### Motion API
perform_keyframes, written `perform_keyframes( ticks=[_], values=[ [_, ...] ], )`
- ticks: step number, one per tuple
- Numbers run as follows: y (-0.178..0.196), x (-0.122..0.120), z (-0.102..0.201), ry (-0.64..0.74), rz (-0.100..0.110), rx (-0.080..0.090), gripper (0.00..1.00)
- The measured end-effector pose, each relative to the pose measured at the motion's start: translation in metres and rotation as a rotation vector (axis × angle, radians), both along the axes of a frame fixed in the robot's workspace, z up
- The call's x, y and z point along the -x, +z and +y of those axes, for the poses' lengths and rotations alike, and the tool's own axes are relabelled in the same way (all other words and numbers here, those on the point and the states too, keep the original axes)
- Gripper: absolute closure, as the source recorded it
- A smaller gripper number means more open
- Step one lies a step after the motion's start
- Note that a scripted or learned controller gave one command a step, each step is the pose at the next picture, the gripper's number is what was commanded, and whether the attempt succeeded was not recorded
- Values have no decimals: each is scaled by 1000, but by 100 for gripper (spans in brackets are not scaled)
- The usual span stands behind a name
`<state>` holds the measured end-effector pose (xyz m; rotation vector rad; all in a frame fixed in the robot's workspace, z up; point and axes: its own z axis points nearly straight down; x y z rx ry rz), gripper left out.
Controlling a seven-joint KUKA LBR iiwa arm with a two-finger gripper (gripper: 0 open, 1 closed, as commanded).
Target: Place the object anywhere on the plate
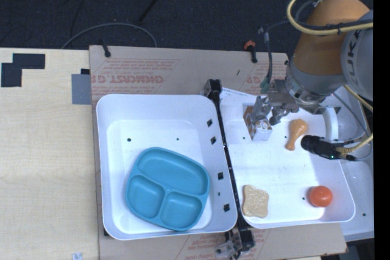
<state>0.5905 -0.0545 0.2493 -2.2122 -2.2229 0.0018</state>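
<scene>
Claw (pixel 263 114) state cannot be told above the right white bin (pixel 286 216), where toast (pixel 255 201), tomato (pixel 320 196) and drumstick (pixel 297 132) are scattered; the glossy blue plate (pixel 167 188) is seen in the left bin (pixel 116 112) on the pale wooden counter (pixel 42 155).

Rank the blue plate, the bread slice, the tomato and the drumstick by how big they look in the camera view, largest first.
1. Blue plate, by far.
2. Bread slice.
3. Drumstick and tomato: too close to call; the drumstick is longer, the tomato rounder.
</scene>
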Motion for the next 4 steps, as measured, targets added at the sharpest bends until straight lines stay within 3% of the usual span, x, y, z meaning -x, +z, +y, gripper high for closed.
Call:
perform_keyframes(
  ticks=[3,4],
  values=[
    [-31,20,173,0,3,2,100],
    [-12,19,186,-3,-2,3,100]
  ],
)
